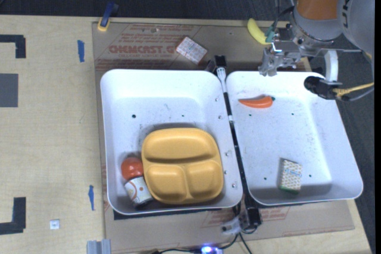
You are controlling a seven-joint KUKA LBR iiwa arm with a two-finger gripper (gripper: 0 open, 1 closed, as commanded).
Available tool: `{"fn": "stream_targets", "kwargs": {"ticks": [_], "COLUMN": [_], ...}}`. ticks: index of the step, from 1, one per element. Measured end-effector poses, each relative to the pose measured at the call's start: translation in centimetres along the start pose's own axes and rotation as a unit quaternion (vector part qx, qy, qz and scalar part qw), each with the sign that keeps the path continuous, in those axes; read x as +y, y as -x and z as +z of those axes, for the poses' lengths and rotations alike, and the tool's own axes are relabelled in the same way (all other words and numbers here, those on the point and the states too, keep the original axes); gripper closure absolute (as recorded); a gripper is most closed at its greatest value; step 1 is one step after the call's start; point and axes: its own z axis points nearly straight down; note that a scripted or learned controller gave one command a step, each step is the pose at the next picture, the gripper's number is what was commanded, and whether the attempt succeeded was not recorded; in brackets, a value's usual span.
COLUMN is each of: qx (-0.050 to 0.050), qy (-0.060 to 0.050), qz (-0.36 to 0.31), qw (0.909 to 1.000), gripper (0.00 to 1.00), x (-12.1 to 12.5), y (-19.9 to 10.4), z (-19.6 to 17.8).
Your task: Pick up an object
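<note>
An orange carrot (256,102) lies near the back of the right bin (333,146). A small patterned box (290,175) sits toward that bin's front. In the left bin (119,104) a yellow divided tray (181,165) lies upside down, with a red and white toy (134,178) at its left. My gripper (268,70) hangs over the back rim of the right bin, just behind and slightly right of the carrot, apart from it. Nothing shows in its grasp.
A yellow banana (257,31) lies behind the right bin, next to the wrist. A small printed card (191,49) rests on the cardboard behind the left bin. A blue clip (107,16) sits at the cardboard's back left corner. A black divider (229,122) runs between the bins.
</note>
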Motion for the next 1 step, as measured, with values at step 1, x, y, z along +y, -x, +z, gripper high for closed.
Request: {"fn": "stream_targets", "kwargs": {"ticks": [1], "qx": [-0.001], "qy": [0.0], "qz": [0.0], "qw": [1.0], "gripper": [0.0], "x": [-0.02], "y": [0.09], "z": [0.0]}}
